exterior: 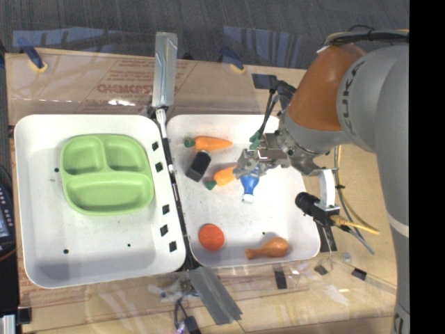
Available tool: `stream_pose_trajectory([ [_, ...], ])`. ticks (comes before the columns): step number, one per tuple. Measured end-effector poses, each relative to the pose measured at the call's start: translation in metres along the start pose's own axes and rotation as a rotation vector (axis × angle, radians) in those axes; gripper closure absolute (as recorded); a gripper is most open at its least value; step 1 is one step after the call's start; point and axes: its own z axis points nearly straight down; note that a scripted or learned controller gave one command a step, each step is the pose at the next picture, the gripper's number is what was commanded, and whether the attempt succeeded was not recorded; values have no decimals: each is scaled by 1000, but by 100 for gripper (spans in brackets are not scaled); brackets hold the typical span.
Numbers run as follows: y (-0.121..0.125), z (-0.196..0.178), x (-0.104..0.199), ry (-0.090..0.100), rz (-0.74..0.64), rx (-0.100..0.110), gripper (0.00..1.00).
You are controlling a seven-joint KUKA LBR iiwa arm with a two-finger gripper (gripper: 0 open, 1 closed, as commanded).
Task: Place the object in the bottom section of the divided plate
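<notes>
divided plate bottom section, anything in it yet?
Empty. The green plate sits in the left bin with bare sections; the toys lie in the right bin.

Legible markings are limited to two items.

1. Arm housing (pixel 375 82): dark capital letters run vertically along the grey casing, just beside the orange band, above and to the right of the gripper (pixel 249 167). The visible characters read "KUK"; the remainder of the word curves out of sight.

2. Cardboard sheet (pixel 104 82): faint red print lies under a clear film, well apart from the gripper to its upper left, behind the left bin (pixel 28 186). Several lines of lettering are present, but the characters are too blurred to read.
</notes>
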Motion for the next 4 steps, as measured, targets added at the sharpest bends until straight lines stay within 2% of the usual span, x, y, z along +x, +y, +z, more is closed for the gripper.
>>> stream_pose_trajectory([
  [1,77,-56,109,-1,-186,-4,100],
  [2,55,28,147,-2,-658,0,100],
  [3,55,27,147,-3,-658,-1,0],
  [4,56,17,148,-3,-663,-1,100],
])
